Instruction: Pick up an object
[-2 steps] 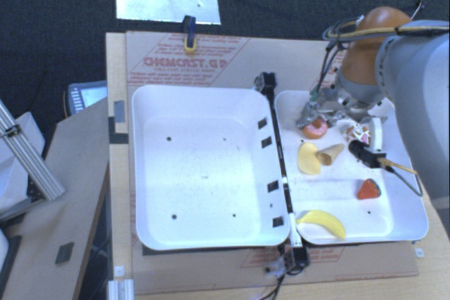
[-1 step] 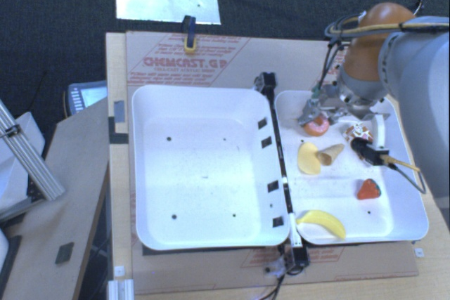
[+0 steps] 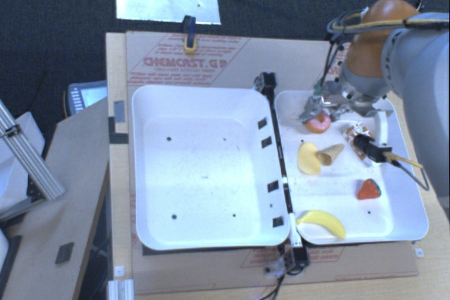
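The cardboard sheet (image 3: pixel 211 56) under the bins carries red print reading "CHEMCAST G.P". The left bin (image 3: pixel 204 165) is a shallow white tray. In the right bin (image 3: pixel 408 221), the gripper (image 3: pixel 315 111) sits at 12 o'clock, just above a pink, round toy (image 3: pixel 320 124); jaw state cannot be told. A yellow piece (image 3: pixel 307 159) touches a tan cone (image 3: pixel 329 154) at centre. A red strawberry (image 3: pixel 368 189) lies at 4 o'clock, a banana (image 3: pixel 323 223) at 7 o'clock.
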Robot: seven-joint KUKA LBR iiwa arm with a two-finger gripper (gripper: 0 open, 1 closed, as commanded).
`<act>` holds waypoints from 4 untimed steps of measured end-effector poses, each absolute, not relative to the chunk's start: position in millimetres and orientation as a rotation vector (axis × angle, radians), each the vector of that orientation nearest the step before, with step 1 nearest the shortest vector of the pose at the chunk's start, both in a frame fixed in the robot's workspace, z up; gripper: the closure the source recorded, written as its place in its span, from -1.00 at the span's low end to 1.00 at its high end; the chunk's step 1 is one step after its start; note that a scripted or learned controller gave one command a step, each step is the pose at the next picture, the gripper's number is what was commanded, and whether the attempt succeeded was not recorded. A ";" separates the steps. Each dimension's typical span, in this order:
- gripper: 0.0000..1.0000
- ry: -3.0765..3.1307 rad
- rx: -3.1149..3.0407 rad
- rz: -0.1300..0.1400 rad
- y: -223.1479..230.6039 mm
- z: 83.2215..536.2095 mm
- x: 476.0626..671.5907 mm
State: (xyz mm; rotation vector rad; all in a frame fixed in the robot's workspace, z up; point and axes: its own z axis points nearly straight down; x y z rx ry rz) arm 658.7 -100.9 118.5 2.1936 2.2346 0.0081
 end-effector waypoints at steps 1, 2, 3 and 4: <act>1.00 2.238 2.187 0.010 -100.7 129.4 659.6; 1.00 2.240 2.180 0.011 -100.8 140.3 660.5; 1.00 2.230 2.204 0.014 -14.9 237.7 670.8; 1.00 2.235 2.216 -0.005 27.1 196.3 612.2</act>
